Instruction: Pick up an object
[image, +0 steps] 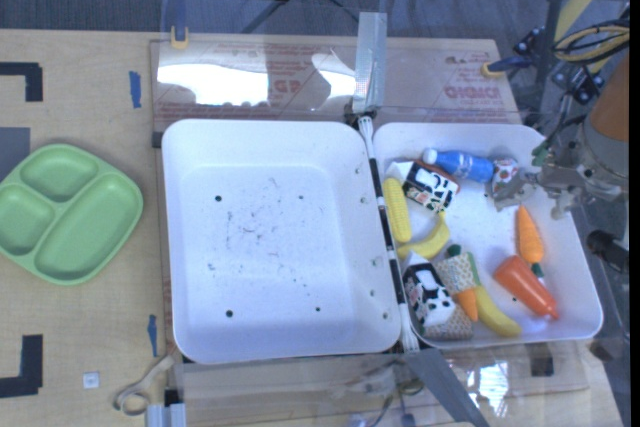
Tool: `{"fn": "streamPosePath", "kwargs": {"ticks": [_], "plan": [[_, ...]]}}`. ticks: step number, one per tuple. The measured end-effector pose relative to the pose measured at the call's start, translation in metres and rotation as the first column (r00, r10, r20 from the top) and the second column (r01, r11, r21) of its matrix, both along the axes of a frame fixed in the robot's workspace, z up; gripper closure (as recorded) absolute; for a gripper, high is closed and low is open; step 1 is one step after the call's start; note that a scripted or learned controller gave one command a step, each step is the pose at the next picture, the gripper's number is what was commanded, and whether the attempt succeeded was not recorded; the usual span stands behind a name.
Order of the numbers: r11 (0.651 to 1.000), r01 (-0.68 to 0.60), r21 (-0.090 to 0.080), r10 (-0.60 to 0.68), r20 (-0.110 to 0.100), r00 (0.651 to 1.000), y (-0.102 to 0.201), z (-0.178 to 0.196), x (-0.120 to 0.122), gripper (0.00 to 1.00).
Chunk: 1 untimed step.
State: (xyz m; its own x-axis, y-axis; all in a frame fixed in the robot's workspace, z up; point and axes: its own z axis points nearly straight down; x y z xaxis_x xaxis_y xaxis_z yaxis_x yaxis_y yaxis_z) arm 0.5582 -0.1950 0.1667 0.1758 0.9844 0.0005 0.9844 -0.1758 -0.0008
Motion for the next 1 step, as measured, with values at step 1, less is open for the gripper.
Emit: {"fn": "streamPosePath", "kwargs": {"ticks": [1], "plan": [[0.999, -0.037, 0.006, 0.037, 0.004, 0.999, -0.0062, -0.072, -0.0361, 0.0]]}}
